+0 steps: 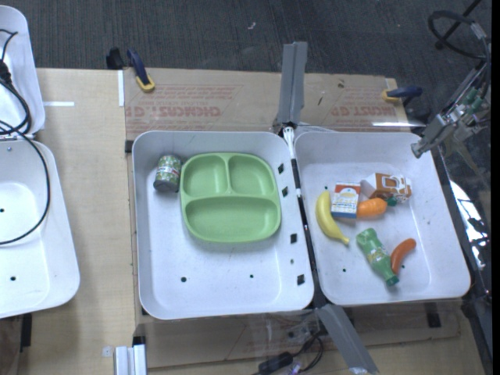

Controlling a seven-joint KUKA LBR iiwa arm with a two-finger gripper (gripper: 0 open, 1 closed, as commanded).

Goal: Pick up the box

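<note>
White Bins: Contents and Clearance

White plastic forms both bins on the counter (86, 100). The left bin (226, 287) holds a green divided plate (230, 196) and, at its 9 o'clock, a small can (167, 173) lying just beside it. The right bin (437, 276) holds the box (344, 200) near its centre, touching a banana (330, 218) at 8 o'clock and an orange carrot (373, 207) at 3 o'clock. A second carton (388, 185) lies at 2 o'clock, a green bottle (377, 256) and an orange piece (402, 253) at 5 o'clock. Open floor remains along both bins' 6 o'clock sides. The gripper (437, 135), at the right bin's 2 o'clock corner, is partly cut off; whether its fingers are spread cannot be told.
</note>
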